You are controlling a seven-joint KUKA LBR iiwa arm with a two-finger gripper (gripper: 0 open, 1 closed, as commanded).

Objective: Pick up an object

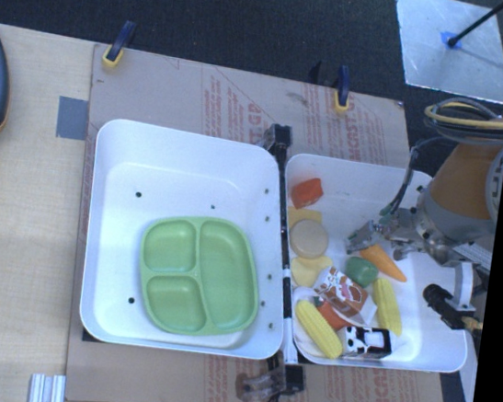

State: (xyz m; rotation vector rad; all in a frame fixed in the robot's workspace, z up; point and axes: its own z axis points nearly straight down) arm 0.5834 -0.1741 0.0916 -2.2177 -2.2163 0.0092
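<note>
The gripper point(378, 237) hangs low over the right bin point(438, 361), just above the orange carrot point(384, 261) and beside a green piece point(362, 272); whether it is open or closed cannot be told from here. The toys lie crowded: 2 yellow corn cobs point(318, 328), a red piece point(307, 192), a round beige piece point(309, 240). A good pick would probably centre on the carrot, descend straight, and close across its narrow width, clear of its neighbours.

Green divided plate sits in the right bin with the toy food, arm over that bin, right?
Not quite. The camera view shows the green divided plate alone in the left bin; the toy food and the arm are at the right bin.
</note>
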